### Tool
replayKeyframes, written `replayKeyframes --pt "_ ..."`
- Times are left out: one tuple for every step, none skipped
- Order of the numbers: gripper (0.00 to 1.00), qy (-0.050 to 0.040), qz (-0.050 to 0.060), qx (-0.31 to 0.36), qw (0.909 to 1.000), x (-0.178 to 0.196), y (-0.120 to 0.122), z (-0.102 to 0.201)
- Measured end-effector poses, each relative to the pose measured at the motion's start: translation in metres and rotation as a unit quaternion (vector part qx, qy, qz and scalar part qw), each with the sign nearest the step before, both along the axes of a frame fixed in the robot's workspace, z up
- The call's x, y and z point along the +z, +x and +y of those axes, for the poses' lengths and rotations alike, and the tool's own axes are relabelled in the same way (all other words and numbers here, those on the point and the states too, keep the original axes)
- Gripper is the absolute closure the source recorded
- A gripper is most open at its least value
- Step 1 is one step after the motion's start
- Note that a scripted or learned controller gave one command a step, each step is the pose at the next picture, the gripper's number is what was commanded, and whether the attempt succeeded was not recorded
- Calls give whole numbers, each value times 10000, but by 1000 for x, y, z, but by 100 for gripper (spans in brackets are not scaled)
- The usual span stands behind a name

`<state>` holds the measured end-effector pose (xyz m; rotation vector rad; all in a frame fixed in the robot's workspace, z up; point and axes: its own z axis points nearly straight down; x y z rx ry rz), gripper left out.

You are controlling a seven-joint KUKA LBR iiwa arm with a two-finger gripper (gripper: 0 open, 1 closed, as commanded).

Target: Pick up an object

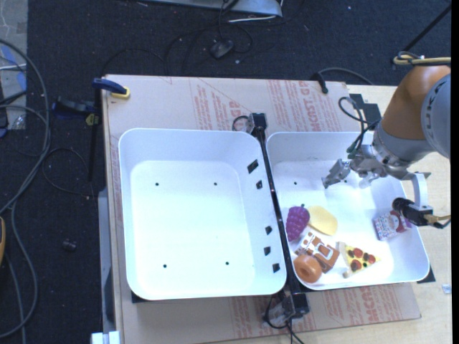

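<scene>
**Arm above the right bin, toys clustered at its near end**

The grey arm with its orange band reaches in from the right, and its two-finger gripper (349, 172) hangs over the far half of the right-hand shallow white bin (315, 143) — fingers spread apart, nothing between them. The objects lie well apart from it, toward the near end: a purple bunch of plastic grapes (297, 221) beside the divider, a pale yellow flat piece (323, 221) just right of it, a brown-and-white printed packet (318, 248), a round orange fruit (308, 268) touching the packet's near side, and a small yellow toy with red spots (360, 259). A small pink-and-white packet (386, 226) sits by the right wall — possibly leaning on it. The left-hand white bin (136, 149) adjoins.
</scene>
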<state>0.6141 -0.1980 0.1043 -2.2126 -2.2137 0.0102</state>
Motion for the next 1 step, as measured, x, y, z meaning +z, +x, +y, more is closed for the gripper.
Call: replayKeyframes --pt "0 -19 -69 -8 10000 73 -57 4"
